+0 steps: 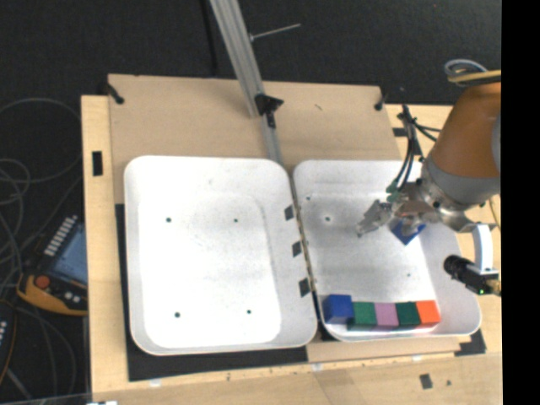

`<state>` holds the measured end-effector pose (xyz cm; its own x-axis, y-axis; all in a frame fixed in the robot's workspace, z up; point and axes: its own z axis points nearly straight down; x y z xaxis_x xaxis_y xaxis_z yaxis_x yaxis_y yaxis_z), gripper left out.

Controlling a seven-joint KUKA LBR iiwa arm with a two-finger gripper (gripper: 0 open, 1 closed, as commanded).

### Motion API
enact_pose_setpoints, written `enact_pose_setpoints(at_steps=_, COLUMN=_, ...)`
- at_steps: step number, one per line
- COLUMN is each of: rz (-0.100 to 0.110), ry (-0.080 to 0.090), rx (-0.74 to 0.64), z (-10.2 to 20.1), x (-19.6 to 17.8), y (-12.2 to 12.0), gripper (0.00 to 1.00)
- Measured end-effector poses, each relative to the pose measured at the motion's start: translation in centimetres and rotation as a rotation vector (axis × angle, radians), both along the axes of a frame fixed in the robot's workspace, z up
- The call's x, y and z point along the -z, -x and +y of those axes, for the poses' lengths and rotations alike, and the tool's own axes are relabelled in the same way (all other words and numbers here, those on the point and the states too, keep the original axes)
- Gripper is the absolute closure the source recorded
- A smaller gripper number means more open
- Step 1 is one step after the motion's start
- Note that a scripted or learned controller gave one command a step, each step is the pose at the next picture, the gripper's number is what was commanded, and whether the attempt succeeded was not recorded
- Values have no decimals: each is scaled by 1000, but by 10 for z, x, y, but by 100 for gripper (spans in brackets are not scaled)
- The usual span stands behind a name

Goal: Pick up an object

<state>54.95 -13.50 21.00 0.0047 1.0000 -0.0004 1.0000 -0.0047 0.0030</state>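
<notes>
1. dark carpet with loose cables surrounds a pale wooden table (194, 116), which carries two shallow white bins side by side, and a slim metal rail (240, 45) slants down toward the seam between them.
2. left bin (143, 226) shows a bare floor with a few small dark dots.
3. right bin (337, 201) holds a row of blocks along its near wall: a blue block (338, 308), a green block (364, 314), a pink block (386, 314), a darker green block (408, 313) and an orange block (429, 311), each touching its neighbour.
4. the arm reaches in from the right, and its fingers (390, 218) hang over the upper right part of the right bin, well apart from the row.
5. a small blue object (407, 232) sits right at the fingers; it looks lifted and caught between them, but blur and the arm's bulk keep this from being sure, so whether the fingers are closed on it cannot be told.
6. judged from this, the reach seems done and the grasp may be made; what is left is to confirm the hold by a clear lift off the bin floor.
7. the five blocks in the row look untouched.
</notes>
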Motion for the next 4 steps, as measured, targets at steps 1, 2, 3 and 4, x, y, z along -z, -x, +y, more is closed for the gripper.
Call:
enact_pose_setpoints(at_steps=1, rz=2, ry=3, rx=-3, z=-58, x=37, y=-51, gripper=0)
enact_pose_setpoints(at_steps=2, rz=7, ry=-1, rx=-6, z=-23, x=63, y=-16, gripper=0)
enact_pose_setpoints(at_steps=3, rz=1, ry=1, rx=-4, z=-48, x=115, y=-33, gripper=0)
enact_pose_setpoints(at_steps=4, rz=0, ry=-2, rx=-12, z=11, x=113, y=-47, gripper=0)
